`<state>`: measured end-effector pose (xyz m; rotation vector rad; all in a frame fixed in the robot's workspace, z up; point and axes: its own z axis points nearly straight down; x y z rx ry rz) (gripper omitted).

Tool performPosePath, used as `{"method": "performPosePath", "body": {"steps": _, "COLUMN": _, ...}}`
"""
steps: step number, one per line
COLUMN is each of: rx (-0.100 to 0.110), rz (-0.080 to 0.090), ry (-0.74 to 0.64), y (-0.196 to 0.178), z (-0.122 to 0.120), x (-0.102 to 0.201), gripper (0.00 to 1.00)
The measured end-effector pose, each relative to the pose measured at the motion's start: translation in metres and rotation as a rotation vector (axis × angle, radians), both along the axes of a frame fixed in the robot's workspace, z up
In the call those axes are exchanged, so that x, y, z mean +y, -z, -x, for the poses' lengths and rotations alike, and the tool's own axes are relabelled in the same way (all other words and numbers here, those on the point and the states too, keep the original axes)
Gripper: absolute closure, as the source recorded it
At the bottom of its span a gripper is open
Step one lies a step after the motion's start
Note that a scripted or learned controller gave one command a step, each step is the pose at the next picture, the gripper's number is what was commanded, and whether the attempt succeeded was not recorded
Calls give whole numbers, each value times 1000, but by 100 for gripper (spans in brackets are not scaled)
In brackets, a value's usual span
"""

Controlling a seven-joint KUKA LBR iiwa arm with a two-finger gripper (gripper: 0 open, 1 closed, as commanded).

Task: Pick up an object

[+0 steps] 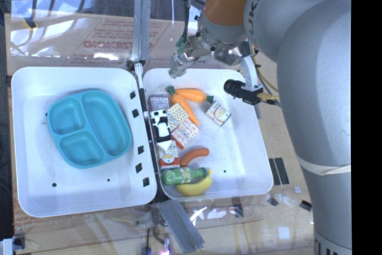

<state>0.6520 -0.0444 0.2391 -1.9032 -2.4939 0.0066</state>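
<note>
The gripper [179,61] hovers above the right bin's [250,152] far edge; whether it is spread cannot be told. Nothing looks lifted: the toy carrot [191,94] and banana [194,187] lie inside, so the pick remains undone.

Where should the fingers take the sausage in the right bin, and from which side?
Grip the sausage at mid-length, coming straight down, fingers across its narrow width. It lies flat on bare bin floor, tilted up toward the right, clear on both long sides; the banana sits well below it.

Divided plate [89,128] in left bin [30,188], toy foods (carrot [192,94] rearmost, banana [194,187] frontmost) in right bin [250,170]
</note>
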Motion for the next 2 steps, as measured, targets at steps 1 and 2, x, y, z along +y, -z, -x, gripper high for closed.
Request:
{"method": "performPosePath", "body": {"steps": 1, "rx": 1, "rz": 0, "ry": 1, "y": 1, "z": 0, "x": 0, "gripper": 0}}
{"method": "performPosePath", "body": {"steps": 2, "rx": 3, "rz": -2, "ry": -173, "y": 38, "z": -4, "x": -84, "gripper": 0}}
